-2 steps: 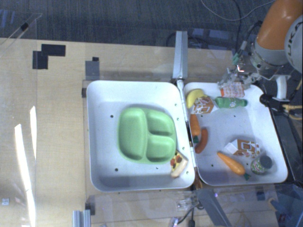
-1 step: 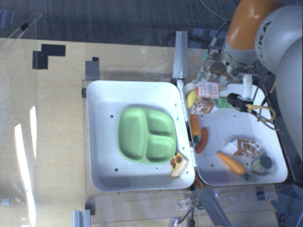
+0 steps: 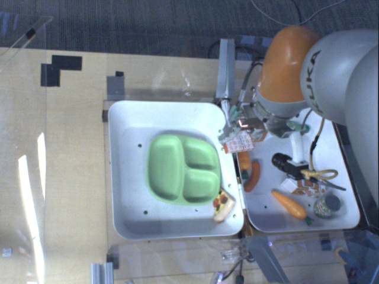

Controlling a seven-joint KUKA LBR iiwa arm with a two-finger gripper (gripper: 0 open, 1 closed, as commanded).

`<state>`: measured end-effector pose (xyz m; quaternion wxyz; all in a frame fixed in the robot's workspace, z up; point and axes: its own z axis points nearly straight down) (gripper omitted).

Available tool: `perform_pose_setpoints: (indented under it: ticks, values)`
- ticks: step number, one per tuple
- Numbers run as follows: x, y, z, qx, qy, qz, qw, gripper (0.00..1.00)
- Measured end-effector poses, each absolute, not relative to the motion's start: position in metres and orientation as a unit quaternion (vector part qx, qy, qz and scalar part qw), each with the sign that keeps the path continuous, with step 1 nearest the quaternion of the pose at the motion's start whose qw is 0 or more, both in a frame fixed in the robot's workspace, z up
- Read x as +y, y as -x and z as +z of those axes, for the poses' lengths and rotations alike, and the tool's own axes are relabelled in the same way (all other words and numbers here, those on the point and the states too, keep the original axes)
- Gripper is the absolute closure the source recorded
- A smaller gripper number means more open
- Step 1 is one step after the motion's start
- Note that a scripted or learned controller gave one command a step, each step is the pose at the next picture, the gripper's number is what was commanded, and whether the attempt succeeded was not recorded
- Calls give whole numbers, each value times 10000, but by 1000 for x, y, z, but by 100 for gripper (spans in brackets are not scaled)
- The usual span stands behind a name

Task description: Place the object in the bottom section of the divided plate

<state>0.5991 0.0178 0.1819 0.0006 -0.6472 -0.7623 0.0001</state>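
A green divided plate (image 3: 159, 176) lies in the left bin (image 3: 127, 218), with one long section on its left and two smaller ones on its right. My gripper (image 3: 240, 136) hangs over the wall between the two bins, just off the plate's upper right corner. A small white-and-red patterned piece (image 3: 238, 142) sits right under it; I cannot see whether it is gripped. Below it in the right bin lie a small orange piece (image 3: 244, 160) and a red-brown sausage (image 3: 253, 176).
A toy pizza slice (image 3: 223, 205) rests in the left bin by the plate's lower right corner. The right bin (image 3: 346, 215) also holds a carrot (image 3: 289, 203), a small round can (image 3: 326, 206) and a red-and-white scrap (image 3: 305, 187). The arm covers the bin's upper part.
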Motion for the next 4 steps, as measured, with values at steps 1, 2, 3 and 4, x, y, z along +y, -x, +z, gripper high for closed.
perform_pose_setpoints:
  ticks: [1,2,3,4]
  values:
    - [93,-574,206,-7755,6313,-2,3,100]
    - [92,-574,206,-7753,6316,-3,2,0]
    - [93,-576,214,-7758,6310,-2,6,100]
    - [43,-622,237,-7231,6907,-3,-6,100]
